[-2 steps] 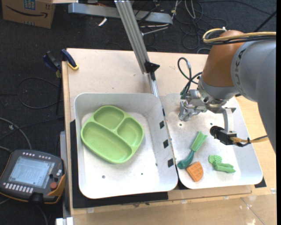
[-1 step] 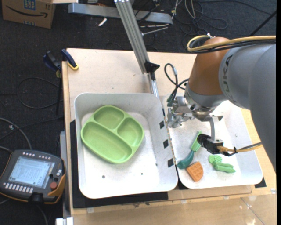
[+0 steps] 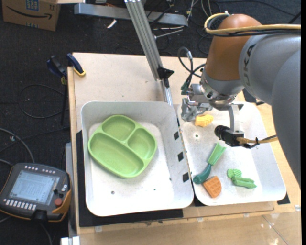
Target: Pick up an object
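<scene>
Camera view: the tool (image 3: 190, 111) hangs low in the right bin (image 3: 267, 143) — yellow piece (image 3: 204, 120) just beside it; its grip state cannot be told.

Glossy green plastic plate (image 3: 123, 145) lies in a matt white bin (image 3: 95, 186); bench top (image 3: 114, 79) looks like bare wood.

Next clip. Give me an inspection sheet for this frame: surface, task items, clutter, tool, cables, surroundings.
Surface: bench bears left bin and right bin.
Task items: yellow piece, green stick, orange piece, green toy, all in the right bin.
Clutter: green divided plate in the left bin.
Tool: tool low beside the yellow piece.
Cables: cable off a black fitting.
Surroundings: pendant, cardboard box.
</scene>
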